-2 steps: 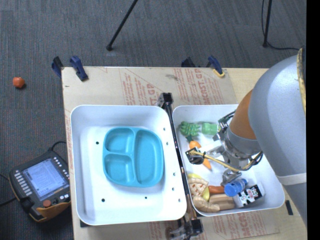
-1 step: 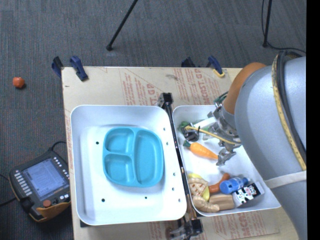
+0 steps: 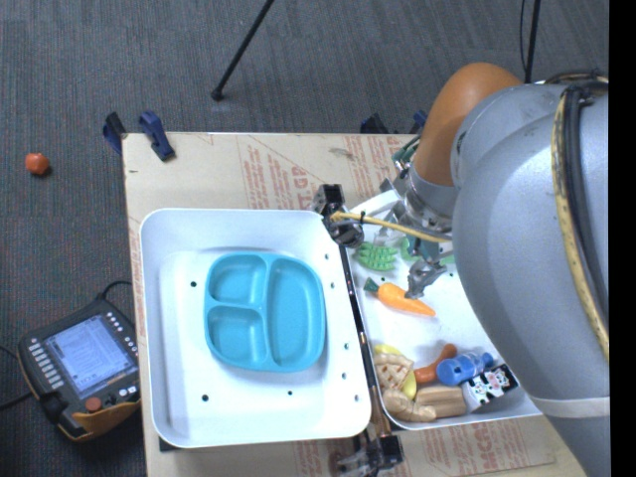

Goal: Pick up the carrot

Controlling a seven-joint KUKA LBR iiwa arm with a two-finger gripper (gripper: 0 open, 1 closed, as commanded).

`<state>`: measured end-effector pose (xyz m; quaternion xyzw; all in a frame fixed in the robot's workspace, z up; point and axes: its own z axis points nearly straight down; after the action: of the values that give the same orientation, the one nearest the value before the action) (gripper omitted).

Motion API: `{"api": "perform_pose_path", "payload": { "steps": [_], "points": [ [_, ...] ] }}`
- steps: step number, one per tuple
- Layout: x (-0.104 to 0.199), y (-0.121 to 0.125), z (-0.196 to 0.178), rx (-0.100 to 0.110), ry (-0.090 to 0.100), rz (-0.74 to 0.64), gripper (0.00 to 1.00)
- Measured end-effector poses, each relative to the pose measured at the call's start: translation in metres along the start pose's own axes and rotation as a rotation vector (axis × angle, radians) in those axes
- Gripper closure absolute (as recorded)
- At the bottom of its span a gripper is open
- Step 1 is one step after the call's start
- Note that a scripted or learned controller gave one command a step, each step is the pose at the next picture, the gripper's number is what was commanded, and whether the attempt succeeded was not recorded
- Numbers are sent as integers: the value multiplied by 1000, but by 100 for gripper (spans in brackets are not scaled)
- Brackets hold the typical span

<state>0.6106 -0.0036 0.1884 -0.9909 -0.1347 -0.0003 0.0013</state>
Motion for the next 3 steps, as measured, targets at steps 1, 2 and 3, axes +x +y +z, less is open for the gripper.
{"api": "perform_pose_path", "payload": {
  "steps": [1,2,3],
  "points": [
    [-74,-21,1,1,-5,-42,0],
    [-23,-11,1,0,-3,68,0],
    [-115,-12,1,1,-5,70,0]
  ]
}}
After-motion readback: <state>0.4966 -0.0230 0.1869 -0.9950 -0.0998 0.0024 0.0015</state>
